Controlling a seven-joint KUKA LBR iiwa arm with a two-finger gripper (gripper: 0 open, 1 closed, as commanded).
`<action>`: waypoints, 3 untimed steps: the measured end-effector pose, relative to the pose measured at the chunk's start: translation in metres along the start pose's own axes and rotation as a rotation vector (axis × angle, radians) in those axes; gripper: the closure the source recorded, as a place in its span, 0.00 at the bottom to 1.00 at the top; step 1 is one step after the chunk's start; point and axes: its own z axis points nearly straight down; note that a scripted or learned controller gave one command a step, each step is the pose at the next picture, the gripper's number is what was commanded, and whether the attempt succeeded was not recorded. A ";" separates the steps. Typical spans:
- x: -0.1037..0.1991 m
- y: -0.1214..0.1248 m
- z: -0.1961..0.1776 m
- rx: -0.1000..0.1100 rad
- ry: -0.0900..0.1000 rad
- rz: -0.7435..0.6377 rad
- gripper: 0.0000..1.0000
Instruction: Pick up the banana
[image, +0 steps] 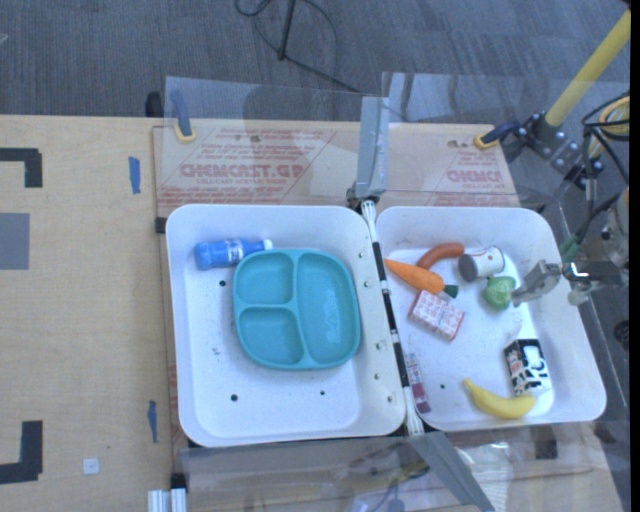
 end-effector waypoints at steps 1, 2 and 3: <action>0.006 -0.021 0.135 -0.026 -0.006 0.095 0.00; 0.030 -0.017 0.147 -0.053 -0.029 -0.044 0.00; 0.074 -0.025 0.165 -0.016 -0.002 -0.072 0.00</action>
